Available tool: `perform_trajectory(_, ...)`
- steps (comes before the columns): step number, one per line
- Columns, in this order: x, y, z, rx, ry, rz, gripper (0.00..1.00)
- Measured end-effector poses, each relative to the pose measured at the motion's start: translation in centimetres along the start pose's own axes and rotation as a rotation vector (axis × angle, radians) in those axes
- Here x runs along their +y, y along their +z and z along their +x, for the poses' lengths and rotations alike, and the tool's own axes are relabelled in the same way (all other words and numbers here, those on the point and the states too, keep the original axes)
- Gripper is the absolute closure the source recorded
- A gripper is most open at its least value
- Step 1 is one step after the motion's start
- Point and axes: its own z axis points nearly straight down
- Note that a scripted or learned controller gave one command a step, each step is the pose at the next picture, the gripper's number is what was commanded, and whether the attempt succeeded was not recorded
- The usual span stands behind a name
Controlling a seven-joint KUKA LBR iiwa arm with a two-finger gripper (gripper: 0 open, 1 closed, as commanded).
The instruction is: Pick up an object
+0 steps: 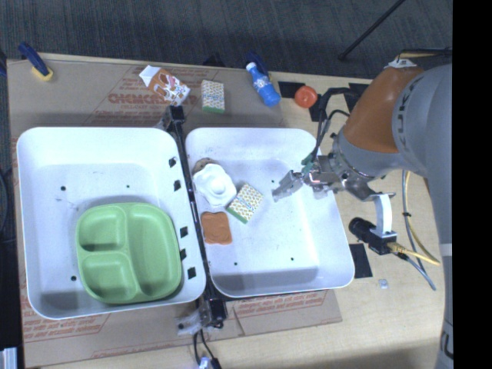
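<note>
The fingers [281, 189] hang over the bare floor of the right bin [307, 264], and honestly I can't tell if they're spread or pinched, though nothing sits between them. The closest thing to grab is the patterned green-and-white block [246, 202] just to their left, with a white cup-like thing [213, 184] and a brown square [216, 227] beyond it. I'd say line up squarely over the block and drop straight down so it doesn't get shoved into its neighbours.
</note>
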Motion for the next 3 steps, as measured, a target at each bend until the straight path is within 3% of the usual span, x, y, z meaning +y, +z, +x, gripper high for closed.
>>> perform_trajectory(1,-5.2,7.0,5.9,0.005,-0.002,0.007,0.0)
perform_trajectory(2,1.0,9.5,9.4,0.003,-0.005,0.005,0.0)
perform_trajectory(3,1.0,8.5,9.4,0.004,-0.007,0.006,1.0)
